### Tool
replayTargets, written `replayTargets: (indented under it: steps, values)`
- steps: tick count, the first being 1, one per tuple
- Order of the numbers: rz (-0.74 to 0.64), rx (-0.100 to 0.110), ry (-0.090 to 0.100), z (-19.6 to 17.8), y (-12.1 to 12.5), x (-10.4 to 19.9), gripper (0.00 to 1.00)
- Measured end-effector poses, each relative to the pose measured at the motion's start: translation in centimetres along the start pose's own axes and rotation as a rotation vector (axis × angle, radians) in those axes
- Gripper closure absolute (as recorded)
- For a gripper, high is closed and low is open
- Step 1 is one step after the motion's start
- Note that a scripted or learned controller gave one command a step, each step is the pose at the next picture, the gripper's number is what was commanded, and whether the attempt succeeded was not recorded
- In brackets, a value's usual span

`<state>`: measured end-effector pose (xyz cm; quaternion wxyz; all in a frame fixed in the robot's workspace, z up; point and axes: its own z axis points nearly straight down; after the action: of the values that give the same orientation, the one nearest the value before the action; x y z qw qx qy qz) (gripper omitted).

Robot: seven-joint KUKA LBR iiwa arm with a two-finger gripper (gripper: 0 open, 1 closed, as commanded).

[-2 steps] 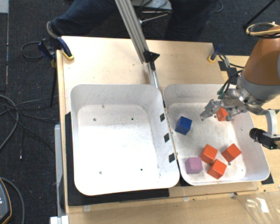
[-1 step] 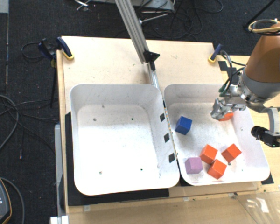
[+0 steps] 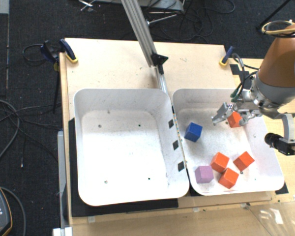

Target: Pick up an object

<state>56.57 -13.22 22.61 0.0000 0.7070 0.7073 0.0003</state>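
My gripper [image 3: 231,117] hangs over the upper right part of the right bin [image 3: 206,98]. A small orange cube [image 3: 234,120] shows between its fingers, one grey finger [image 3: 219,117] on the cube's left and the other on its right. I cannot tell whether the cube is off the bin floor. On the bin floor lie a blue cube [image 3: 193,132], a purple cube [image 3: 204,174] and three more orange cubes [image 3: 220,162], [image 3: 244,161], [image 3: 229,178] near the front.
The left bin [image 3: 88,102] stands beside the right one, their walls meeting in the middle. A slanted metal rail [image 3: 140,28] crosses the bench's back. Clamps [image 3: 69,53], [image 3: 226,57] sit on the far corners.
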Motion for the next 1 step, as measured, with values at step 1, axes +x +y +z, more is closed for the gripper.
replayTargets:
  steps: [1]
  values:
    - [0.002, 0.009, 0.002, 9.72, -2.89, 2.56, 0.0]
